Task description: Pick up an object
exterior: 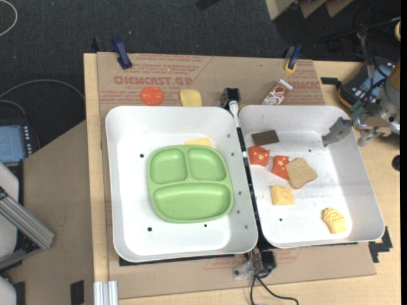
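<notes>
The gripper is at the right side of the view, over the upper right corner of the right bin. Two grey fingers can be seen: one finger points down-left above the bin's inner wall, the other is shorter and sits more to the right, above the rim. There is a gap between them and nothing is in this gap, so the gripper is open and holds no object. The rest of the arm goes out of the view at the right edge.

In the right bin lie several toy food pieces, all apart from the gripper. A dark brown flat piece lies near the upper left of the bin. Below it are two red pieces with small white marks. A slice of toast touches the right red piece. Under it lies a yellow cheese wedge, and a small yellow ridged piece lies near the lower right corner.

The left bin contains a green divided plate with three compartments. A pale yellow piece shows just behind the plate's upper edge.

On the cardboard behind the bins are an orange round object, a yellow object and a small packet.
</notes>
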Controlling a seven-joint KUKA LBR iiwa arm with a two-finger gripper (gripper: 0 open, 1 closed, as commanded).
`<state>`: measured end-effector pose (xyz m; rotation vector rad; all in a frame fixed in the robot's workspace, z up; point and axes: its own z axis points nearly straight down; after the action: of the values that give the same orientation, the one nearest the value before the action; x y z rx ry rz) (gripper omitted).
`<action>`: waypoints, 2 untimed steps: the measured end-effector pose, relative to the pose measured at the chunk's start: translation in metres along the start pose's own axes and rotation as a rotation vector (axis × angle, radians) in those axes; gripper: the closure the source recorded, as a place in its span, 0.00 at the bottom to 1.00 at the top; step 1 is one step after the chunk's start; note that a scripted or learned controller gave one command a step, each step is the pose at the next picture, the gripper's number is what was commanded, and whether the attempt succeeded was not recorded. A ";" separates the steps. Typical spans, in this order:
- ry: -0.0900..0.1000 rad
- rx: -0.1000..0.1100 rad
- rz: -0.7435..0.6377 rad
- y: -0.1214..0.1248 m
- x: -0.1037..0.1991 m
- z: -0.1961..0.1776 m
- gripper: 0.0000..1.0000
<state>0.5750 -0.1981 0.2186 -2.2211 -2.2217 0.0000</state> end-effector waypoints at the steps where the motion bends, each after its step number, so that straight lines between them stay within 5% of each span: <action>1: 0.005 0.008 -0.005 -0.020 0.062 0.061 0.00; 2: 0.003 0.002 0.004 0.003 0.018 0.136 0.00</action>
<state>0.5781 -0.1802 0.0822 -2.2231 -2.2155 -0.0010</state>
